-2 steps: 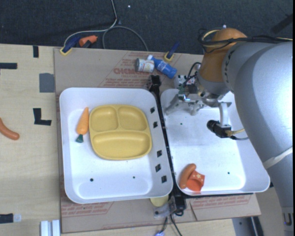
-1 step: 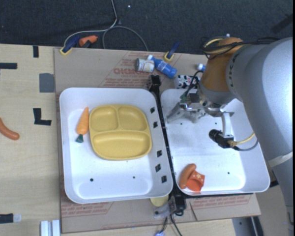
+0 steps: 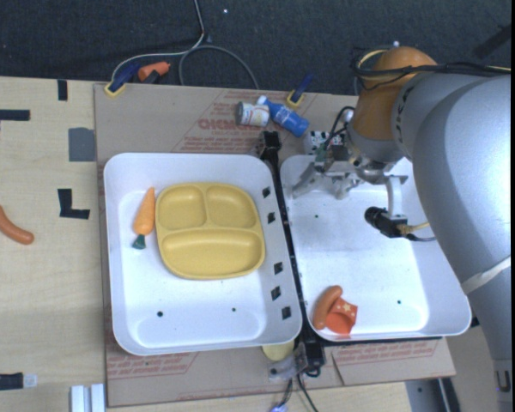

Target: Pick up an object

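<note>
Gripper (image 3: 328,177) is hovering over the right white bin's (image 3: 412,316) far end, its grasp state unclear; nothing looks lifted, with the orange-red toy (image 3: 333,308) lying untouched.

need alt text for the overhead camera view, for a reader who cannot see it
A grey robot arm with an orange band reaches from the right, its gripper over the far end of the right white bin, which holds a red-orange toy. The left white bin holds a yellow divided plate beside a toy carrot.
</note>
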You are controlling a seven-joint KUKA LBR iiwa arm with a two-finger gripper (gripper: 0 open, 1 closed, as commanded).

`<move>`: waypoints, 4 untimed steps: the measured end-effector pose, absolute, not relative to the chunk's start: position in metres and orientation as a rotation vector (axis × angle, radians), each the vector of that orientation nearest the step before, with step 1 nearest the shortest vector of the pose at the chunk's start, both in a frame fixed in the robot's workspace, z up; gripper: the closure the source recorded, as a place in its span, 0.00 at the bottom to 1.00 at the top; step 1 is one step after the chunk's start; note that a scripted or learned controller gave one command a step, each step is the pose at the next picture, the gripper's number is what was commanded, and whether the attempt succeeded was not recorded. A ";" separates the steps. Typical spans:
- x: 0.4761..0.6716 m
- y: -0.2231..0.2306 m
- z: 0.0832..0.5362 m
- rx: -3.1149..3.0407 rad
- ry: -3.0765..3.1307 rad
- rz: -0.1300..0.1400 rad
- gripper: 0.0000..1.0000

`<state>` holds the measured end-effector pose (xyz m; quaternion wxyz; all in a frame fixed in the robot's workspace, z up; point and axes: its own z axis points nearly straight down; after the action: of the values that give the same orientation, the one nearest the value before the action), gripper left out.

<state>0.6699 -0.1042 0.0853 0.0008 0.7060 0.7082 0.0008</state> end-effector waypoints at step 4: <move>0.609 -0.036 0.214 2.212 2.231 0.007 1.00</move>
<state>0.6090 -0.0357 0.2136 -0.0001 0.7041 0.7101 0.0021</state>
